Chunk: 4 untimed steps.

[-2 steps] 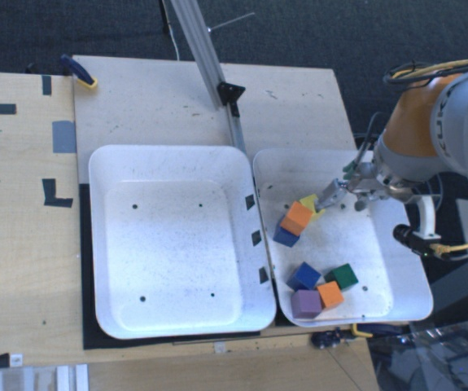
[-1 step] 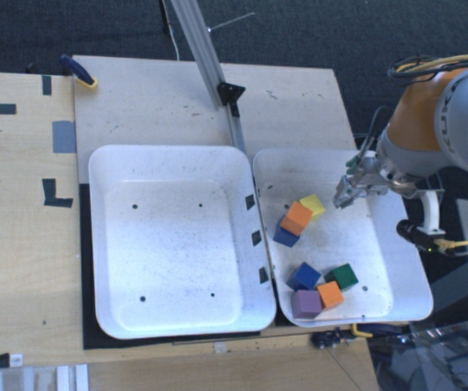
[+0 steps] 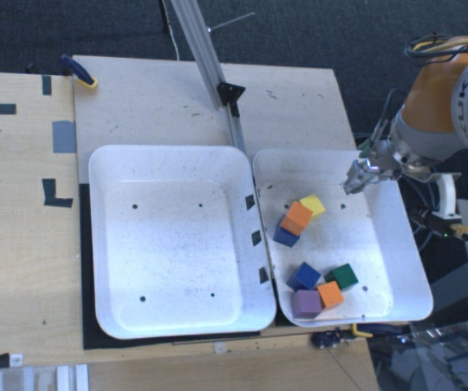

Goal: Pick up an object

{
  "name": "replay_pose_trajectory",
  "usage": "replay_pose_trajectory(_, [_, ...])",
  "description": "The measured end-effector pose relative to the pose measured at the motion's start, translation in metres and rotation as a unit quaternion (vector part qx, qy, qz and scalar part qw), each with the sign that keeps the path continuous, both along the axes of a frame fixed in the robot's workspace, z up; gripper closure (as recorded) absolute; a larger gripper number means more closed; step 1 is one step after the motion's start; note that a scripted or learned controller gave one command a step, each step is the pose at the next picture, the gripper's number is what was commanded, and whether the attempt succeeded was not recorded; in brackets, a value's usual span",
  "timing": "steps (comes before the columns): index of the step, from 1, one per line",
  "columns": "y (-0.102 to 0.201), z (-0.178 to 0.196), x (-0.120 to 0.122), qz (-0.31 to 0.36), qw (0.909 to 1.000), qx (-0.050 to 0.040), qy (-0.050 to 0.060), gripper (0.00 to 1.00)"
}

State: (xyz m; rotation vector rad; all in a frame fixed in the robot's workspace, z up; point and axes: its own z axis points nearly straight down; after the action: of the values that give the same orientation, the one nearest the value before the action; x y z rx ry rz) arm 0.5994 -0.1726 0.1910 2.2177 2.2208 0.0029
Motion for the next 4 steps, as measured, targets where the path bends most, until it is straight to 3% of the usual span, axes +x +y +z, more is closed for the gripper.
replay_pose_trajectory(1, [0.000, 0.053, 0.001, 0.000, 1.0000, -0.0004, -0.001, 1.00])
replay_pose_trajectory(3, [0.096, 0.063, -0.015, 0.002, 1.0000, 0.0013, 0.002, 1.00])
replay_pose_trajectory(4, [0.149, 0.046, -0.025, 0.002, 1.0000, 0.0009, 0.004, 1.00])
